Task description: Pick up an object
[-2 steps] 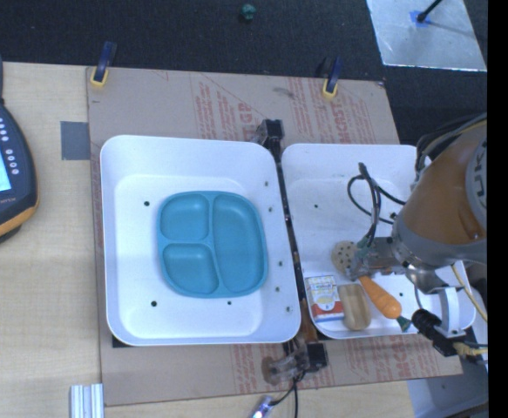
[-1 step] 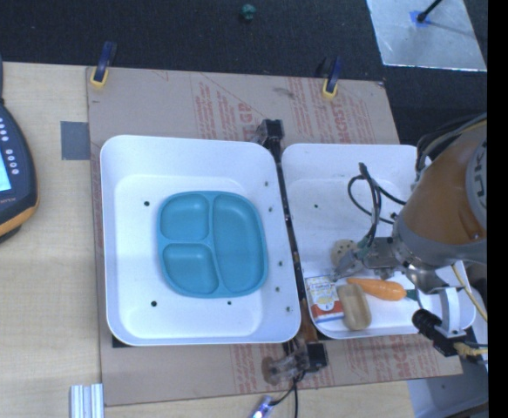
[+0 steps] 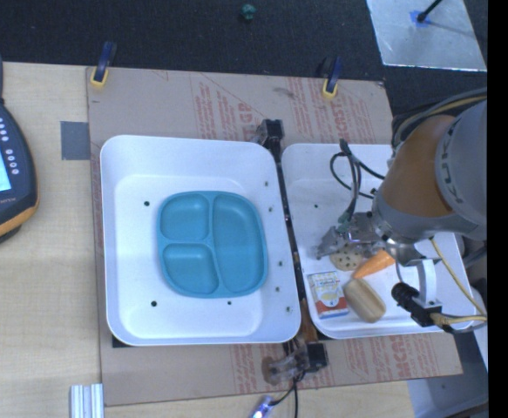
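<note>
Two white bins (image 3: 118, 233) sit on cardboard. Gripper (image 3: 345, 238) hovers among right-bin objects (image 3: 364, 299); its grip can't be told. Nothing visibly lifted yet.

Arm (image 3: 436, 177) enters from the right, orange band up, wrist bent down and leftward. Gripper (image 3: 345, 238) low, pointing left. Finger spacing not resolvable; cables loop off the wrist.

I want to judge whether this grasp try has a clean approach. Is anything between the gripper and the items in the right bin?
Nothing visible does. The gripper is already down in the right bin, right by the orange piece, the tan block and the small card. The arm's bulk hides part of that bin, so anything beneath it cannot be judged.
</note>
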Robot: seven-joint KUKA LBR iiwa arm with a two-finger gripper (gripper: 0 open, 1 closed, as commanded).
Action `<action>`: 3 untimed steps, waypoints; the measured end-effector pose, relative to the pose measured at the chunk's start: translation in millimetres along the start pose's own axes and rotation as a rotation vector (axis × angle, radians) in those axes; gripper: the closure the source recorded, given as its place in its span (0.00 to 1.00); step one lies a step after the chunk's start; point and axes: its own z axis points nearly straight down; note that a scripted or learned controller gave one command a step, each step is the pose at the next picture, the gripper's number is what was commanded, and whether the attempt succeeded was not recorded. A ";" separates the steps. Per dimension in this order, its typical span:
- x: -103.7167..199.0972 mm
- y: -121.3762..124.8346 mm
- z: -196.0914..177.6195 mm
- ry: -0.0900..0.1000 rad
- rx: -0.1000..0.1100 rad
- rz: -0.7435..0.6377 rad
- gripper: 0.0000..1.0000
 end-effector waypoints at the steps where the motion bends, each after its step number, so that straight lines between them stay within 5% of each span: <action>1: -19.4 44.9 -0.5 0.001 -0.002 0.003 0.00; 2: -10.8 12.0 0.1 0.001 0.001 0.002 0.00; 3: -11.7 13.5 -11.7 0.001 -0.003 0.000 1.00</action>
